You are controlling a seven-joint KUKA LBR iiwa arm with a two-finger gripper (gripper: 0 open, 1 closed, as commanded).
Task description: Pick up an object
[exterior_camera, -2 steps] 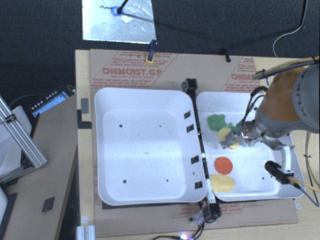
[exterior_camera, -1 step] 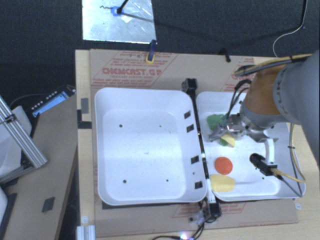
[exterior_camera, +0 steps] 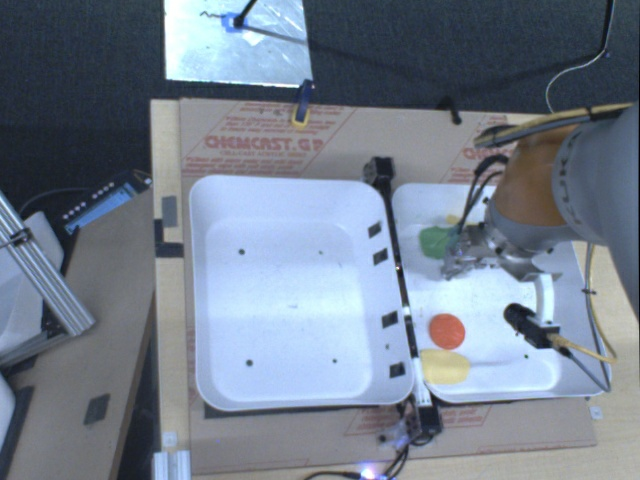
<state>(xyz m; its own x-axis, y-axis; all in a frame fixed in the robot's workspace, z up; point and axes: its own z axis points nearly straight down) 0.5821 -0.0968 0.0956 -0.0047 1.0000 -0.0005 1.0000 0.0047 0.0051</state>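
Left bin [exterior_camera: 290,288]: beside right bin [exterior_camera: 500,378], rims touching.
Right bin, near edge: round object [exterior_camera: 447,330], lumpy object [exterior_camera: 446,367] just in front.
Right bin, far side: soft object [exterior_camera: 437,240], gripper [exterior_camera: 458,261] just beside it.

The arm [exterior_camera: 565,183] ran off the right edge and hid much of the right bin [exterior_camera: 500,383]. The hand [exterior_camera: 455,260] was too small to read its fingers. It covered part of a green object [exterior_camera: 434,240].

Grey arm [exterior_camera: 585,183] with orange band reaching in from the right, wrist bent downward, gripper [exterior_camera: 458,260] low.
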